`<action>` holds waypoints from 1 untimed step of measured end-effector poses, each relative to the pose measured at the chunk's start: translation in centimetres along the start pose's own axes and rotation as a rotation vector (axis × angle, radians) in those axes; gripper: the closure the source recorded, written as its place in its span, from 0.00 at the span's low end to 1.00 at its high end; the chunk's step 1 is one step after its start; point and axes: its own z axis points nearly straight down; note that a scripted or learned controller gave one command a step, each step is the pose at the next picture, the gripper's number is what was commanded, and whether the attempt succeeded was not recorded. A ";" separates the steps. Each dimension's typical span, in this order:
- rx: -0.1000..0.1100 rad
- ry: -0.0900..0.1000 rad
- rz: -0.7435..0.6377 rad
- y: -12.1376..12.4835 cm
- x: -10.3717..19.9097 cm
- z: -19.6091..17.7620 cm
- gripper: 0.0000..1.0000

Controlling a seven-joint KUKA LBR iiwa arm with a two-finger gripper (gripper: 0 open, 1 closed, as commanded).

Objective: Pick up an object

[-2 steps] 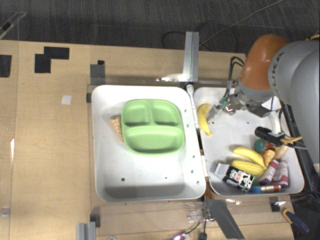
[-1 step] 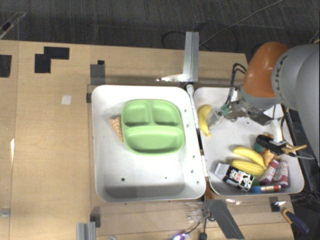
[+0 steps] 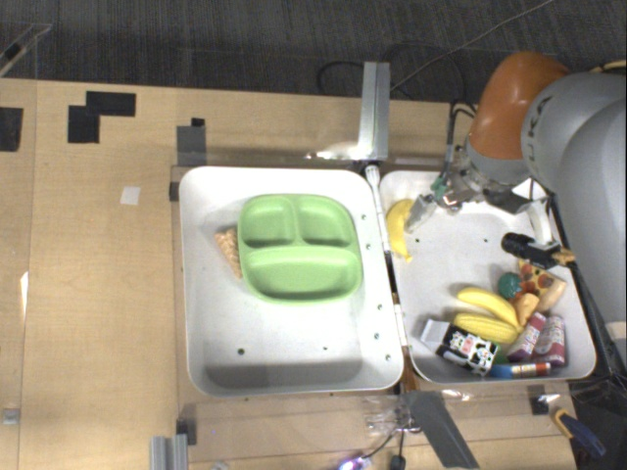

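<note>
Camera view has the gripper (image 3: 423, 210) low over the far left corner of the right bin (image 3: 441, 360), beside a banana (image 3: 397, 228) lying along the bin's left wall; whether it is open or closed cannot be told. Two more bananas (image 3: 488, 316), a black-and-white box (image 3: 468, 349), markers and small toys crowd the near right corner, well apart from it. A green divided plate (image 3: 298, 247) fills the left bin (image 3: 284, 370), partly covering a tan item (image 3: 228, 251).

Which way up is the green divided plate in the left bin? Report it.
Right way up. The green divided plate lies flat on the floor of the left bin, its three hollow compartments facing up. Nothing sits in them.
</note>
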 end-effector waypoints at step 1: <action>-0.016 -0.001 0.057 -1.7 1.1 -0.1 0.00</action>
